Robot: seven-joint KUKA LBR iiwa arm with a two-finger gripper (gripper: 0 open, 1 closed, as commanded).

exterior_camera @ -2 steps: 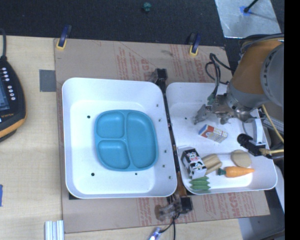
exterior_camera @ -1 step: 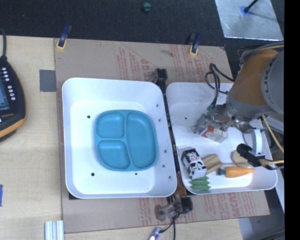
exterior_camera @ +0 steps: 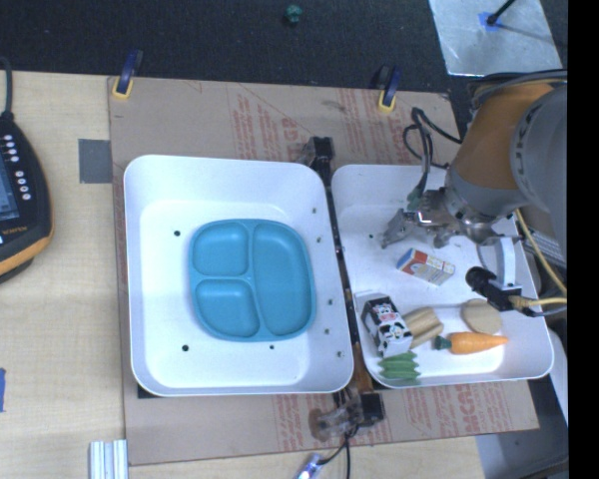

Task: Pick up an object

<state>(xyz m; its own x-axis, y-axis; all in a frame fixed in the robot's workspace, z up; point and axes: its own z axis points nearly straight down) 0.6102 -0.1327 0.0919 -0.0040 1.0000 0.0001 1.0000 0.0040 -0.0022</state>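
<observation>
At the far left edge of the bench we observed a teach pendant [exterior_camera: 5, 203] with an orange rim. The left bin [exterior_camera: 150, 267] held a blue divided plate [exterior_camera: 251, 278] lying flat near its centre. Two blue clamps [exterior_camera: 128, 73] [exterior_camera: 386, 86] gripped the far edge of the cardboard sheet [exterior_camera: 220, 118] under both bins. In the right bin [exterior_camera: 364, 193], along its near wall, we noted a green item [exterior_camera: 400, 368], a black-and-white carton [exterior_camera: 382, 322], a tan block [exterior_camera: 420, 324], a carrot [exterior_camera: 472, 343] and a beige oval piece [exterior_camera: 482, 316], clustered close together. A small red-and-white box [exterior_camera: 425, 264] lay apart from these, further from us. The gripper [exterior_camera: 416, 226] hovered just beyond that box, its fingers spread with nothing between them.
</observation>
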